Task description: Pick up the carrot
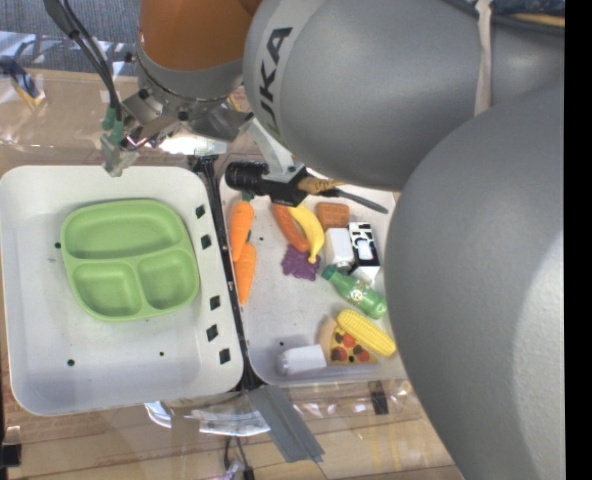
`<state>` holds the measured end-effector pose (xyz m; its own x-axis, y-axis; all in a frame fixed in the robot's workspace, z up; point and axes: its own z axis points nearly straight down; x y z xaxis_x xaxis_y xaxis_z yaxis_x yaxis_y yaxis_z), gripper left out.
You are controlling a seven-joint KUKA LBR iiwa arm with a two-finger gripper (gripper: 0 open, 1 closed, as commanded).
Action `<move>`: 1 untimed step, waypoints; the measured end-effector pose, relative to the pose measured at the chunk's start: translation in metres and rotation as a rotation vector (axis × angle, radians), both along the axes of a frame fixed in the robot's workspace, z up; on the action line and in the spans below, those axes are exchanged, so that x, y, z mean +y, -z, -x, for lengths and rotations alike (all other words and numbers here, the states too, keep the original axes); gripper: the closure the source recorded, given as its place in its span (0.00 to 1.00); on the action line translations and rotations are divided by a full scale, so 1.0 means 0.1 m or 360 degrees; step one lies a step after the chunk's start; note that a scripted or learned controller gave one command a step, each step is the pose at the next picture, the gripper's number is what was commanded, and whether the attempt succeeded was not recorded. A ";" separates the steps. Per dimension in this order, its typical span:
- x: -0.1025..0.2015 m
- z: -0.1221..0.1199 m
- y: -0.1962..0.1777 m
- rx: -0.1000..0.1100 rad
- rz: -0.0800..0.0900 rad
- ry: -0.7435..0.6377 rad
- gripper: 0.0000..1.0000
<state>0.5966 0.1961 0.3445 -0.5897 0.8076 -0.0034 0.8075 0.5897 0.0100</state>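
The carrot (240, 226) is seen right of the end effector (116, 158) and nearer, its long axis near-far; whether the end effector is open cannot be told.

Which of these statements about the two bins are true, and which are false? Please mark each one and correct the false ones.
1. The green divided plate lies in the left bin. True.
2. The carrot lies on the green plate. False: it lies in the right bin, along the bin's left wall, next to a second orange piece.
3. The banana is in the same bin as the carrot. True.
4. The corn cob lies in the left bin. False: it lies in the right bin, near its front edge.
5. The gripper holds the carrot. False: the carrot lies in the bin with nothing clamped around it.
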 end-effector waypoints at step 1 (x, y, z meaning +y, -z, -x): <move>0.16 -0.59 0.18 0.0019 0.0009 0.0064 1.00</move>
